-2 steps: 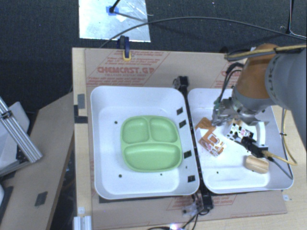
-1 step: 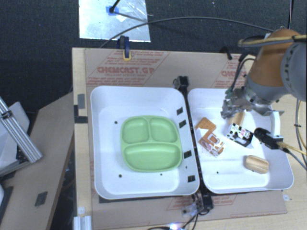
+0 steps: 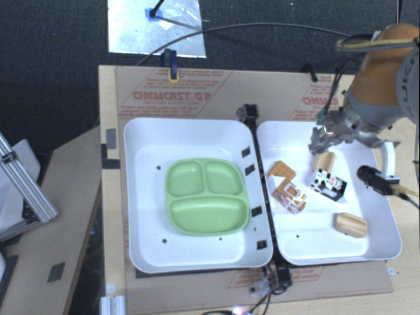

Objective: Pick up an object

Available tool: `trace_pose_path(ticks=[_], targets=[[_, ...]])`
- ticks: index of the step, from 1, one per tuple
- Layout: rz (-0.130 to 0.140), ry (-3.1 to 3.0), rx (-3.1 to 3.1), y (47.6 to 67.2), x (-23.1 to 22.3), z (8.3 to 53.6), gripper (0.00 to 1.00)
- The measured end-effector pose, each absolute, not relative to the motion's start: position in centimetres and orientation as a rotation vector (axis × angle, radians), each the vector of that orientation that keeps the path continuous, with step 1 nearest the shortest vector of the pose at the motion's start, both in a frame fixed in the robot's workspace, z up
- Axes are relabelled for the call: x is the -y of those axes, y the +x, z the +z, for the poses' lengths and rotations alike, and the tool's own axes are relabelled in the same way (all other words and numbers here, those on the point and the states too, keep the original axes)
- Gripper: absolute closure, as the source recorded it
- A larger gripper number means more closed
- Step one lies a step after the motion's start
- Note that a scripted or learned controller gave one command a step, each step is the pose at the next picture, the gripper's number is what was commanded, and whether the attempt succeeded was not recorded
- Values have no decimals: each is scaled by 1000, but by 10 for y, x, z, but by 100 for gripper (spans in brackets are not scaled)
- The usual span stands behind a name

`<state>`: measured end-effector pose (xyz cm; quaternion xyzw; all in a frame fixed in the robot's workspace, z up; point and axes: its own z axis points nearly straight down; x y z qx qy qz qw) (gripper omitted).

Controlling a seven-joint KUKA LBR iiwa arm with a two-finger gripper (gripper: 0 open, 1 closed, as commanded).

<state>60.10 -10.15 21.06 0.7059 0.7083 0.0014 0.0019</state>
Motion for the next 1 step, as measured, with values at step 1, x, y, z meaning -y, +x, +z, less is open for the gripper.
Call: trace_pose_path(ticks=[1], targets=[[5, 2211, -2230, 612, 59, 213, 100]])
